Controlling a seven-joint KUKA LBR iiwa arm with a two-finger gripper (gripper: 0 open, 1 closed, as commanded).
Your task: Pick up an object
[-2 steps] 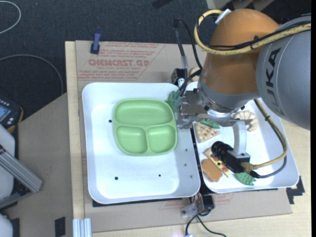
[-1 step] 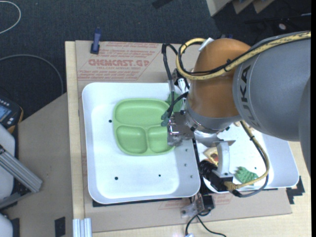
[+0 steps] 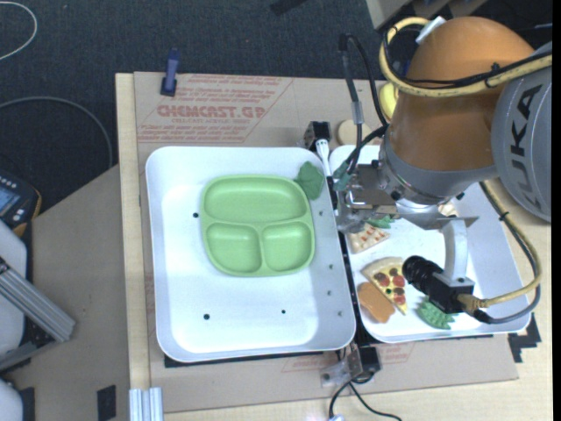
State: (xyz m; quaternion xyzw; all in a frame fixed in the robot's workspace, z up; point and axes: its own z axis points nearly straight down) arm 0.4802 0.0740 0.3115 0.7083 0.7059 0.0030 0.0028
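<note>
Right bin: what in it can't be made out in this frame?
Camera view:
- Right bin, far half: covered by the arm.
- Upper pizza slice: partly under the arm, outline cut.
- Green toy by the near rim: too small to name.

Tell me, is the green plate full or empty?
The green plate is empty: its three sections show only bare green.

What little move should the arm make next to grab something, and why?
Probably ease down onto the flat toy piece, which shows just below the gripper in the picture, in the right bin. The gripper sits by that bin's left wall, and that piece looks like the nearest thing to it. The pizza slice lies farther off.
</note>
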